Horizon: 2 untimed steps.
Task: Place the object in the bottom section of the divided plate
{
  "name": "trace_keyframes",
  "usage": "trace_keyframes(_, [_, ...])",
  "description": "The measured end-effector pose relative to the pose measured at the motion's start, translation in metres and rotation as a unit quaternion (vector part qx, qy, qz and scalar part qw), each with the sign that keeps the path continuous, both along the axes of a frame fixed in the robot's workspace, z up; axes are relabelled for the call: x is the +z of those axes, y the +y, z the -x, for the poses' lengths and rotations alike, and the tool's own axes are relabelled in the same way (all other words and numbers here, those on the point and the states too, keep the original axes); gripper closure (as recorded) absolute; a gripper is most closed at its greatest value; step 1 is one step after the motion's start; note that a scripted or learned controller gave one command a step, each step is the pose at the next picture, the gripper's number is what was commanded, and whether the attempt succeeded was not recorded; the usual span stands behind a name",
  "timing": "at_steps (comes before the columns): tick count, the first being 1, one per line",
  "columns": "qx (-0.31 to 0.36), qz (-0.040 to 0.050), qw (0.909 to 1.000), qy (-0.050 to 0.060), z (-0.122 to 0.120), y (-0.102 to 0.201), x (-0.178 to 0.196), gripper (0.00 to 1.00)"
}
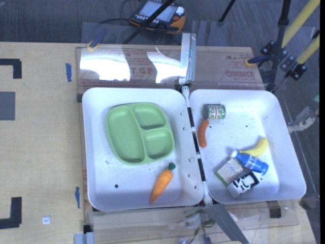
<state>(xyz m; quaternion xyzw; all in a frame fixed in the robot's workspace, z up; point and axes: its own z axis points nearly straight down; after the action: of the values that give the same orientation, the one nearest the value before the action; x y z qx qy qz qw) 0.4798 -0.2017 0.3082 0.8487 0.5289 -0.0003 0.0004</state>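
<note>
A green divided plate [138, 132] lies in the left bin [99, 151], with one large section on its left and two smaller ones on its right. An orange carrot [162, 182] with a green top lies in the same bin, just below and to the right of the plate, apart from it. In the right bin [284, 131] are a hot dog sausage [202, 132] by the left wall, a small can [215, 111] lying on its side, a yellow banana [256, 148], a blue bottle [252, 163], a patterned packet [229, 171] and a black-and-white object [244, 182].
A raised divider [195, 146] separates the two bins. A clear shiny panel [132, 62] stands behind the left bin. A handheld device [156, 13] with a cable lies on the floor beyond the bench. Tripod legs and a yellow pole [299, 14] stand at the upper right.
</note>
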Motion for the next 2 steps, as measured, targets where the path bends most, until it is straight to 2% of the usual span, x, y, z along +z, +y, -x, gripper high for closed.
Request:
trace_keyframes(1, [0.001,0.0008,1.0000,0.000,-0.001,0.000,0.010,1.00])
trace_keyframes(2, [-0.107,0.0006,0.9942,-0.001,-0.041,-0.014,0.017,1.00])
